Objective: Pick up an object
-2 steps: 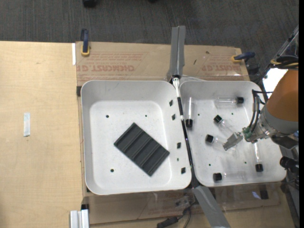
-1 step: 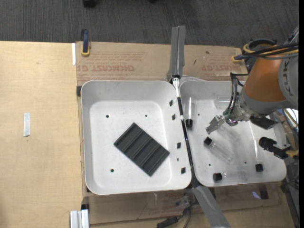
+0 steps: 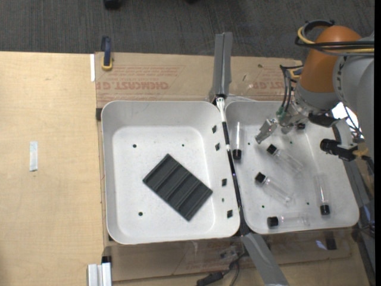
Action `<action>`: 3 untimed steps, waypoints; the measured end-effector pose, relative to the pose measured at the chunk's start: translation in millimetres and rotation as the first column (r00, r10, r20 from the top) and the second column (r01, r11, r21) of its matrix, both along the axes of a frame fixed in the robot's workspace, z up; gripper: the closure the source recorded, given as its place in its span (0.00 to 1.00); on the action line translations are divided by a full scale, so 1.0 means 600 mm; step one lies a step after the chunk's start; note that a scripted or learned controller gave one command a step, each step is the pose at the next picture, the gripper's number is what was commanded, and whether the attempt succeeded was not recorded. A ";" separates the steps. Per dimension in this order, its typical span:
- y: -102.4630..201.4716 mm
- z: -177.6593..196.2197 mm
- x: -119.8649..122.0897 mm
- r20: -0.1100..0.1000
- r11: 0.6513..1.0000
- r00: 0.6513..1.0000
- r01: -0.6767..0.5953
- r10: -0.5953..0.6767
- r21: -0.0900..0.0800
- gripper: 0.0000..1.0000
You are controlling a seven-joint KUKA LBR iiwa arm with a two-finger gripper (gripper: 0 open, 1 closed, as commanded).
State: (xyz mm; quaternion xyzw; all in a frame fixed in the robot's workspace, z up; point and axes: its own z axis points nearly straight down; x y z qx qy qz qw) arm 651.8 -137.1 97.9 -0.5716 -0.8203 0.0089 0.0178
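A dark grey ribbed slab [image 3: 177, 186] lies at a slant in the middle of the left bin [image 3: 119, 219]. Several clear tubes with black caps lie scattered in the right bin [image 3: 348, 210]: one [image 3: 236, 139] along its left wall, one [image 3: 288, 158] near the middle, one [image 3: 275, 187] below that. My gripper [image 3: 269, 130] hangs over the back part of the right bin, just above and left of the middle tube's black cap [image 3: 272, 149]. Nothing shows held in it.
Two more capped tubes lie near the right bin's front, one [image 3: 293, 220] at the front edge and one [image 3: 322, 196] at the right. The arm [image 3: 324, 64] reaches in from the right over the bin's back rim. A grey divider post [image 3: 222, 64] stands between the bins.
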 end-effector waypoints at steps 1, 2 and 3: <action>-0.054 -0.010 -0.099 0.040 0.996 0.995 -0.089 0.090 -0.006 0.00; -0.055 0.006 -0.099 0.041 0.996 0.995 -0.086 0.086 -0.007 1.00; 0.054 0.209 -0.038 0.040 0.995 0.994 -0.099 0.099 -0.007 1.00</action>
